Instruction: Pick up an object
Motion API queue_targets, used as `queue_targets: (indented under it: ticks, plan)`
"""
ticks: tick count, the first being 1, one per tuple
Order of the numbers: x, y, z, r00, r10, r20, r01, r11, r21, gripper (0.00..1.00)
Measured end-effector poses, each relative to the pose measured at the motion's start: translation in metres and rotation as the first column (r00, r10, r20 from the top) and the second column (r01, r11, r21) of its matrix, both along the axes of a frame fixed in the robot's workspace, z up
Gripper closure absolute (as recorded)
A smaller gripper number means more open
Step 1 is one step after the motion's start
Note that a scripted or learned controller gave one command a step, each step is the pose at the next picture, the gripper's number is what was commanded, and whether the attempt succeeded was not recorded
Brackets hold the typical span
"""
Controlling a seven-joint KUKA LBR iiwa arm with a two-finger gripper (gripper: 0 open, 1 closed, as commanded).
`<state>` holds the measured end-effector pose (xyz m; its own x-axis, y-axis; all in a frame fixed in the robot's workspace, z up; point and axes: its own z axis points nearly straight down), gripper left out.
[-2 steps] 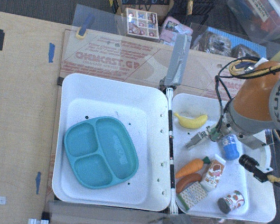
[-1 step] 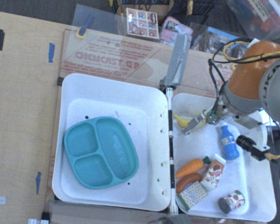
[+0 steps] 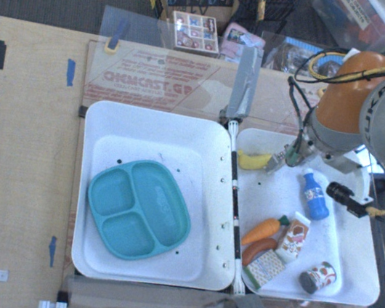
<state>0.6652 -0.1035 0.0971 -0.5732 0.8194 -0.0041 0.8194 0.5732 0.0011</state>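
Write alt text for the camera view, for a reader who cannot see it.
The arm's hand hangs at the back of the right bin, next to a banana. That bin also holds a blue bottle, a carrot and small packages; the left bin holds a teal tray.

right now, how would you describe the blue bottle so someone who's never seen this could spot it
Look at the right bin of the two white bins, the one the grey and orange arm reaches into. Near its upper right part, just below the arm, lies a small blue bottle with a white cap. It is the only blue thing in that bin; the carrot and the small carton lie lower, toward the middle.
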Motion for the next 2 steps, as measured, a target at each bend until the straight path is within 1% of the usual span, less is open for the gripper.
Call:
queue_targets:
  ticks: [1, 2]
  plan:
    - [0.002, 0.0661, 0.0868, 0.993, -0.117, -0.002, 0.117, 0.993, 0.002, 1.0]
    - [0.0019, 0.0661, 0.0868, 0.993, -0.117, -0.002, 0.117, 0.993, 0.002, 0.0]
